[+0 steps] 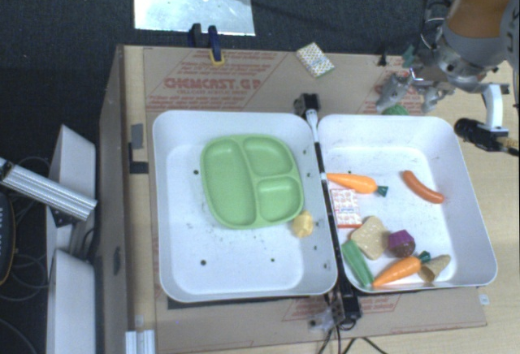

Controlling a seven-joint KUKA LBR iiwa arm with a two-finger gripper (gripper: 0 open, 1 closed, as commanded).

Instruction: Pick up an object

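Tool (404, 92) poised above right bin's (467, 182) far rim

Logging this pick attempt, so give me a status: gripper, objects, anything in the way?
Gripper above right bin's far rim, something green at its tip, grasp unconfirmed. Carrots, sausage lying in right bin. Green plate in left bin, no obstruction.

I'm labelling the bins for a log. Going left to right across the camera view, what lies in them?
Green divided plate → small yellow piece → upper carrot → purple onion-like piece → sausage. The crowded items near the right bin's front overlap, so I leave them out.
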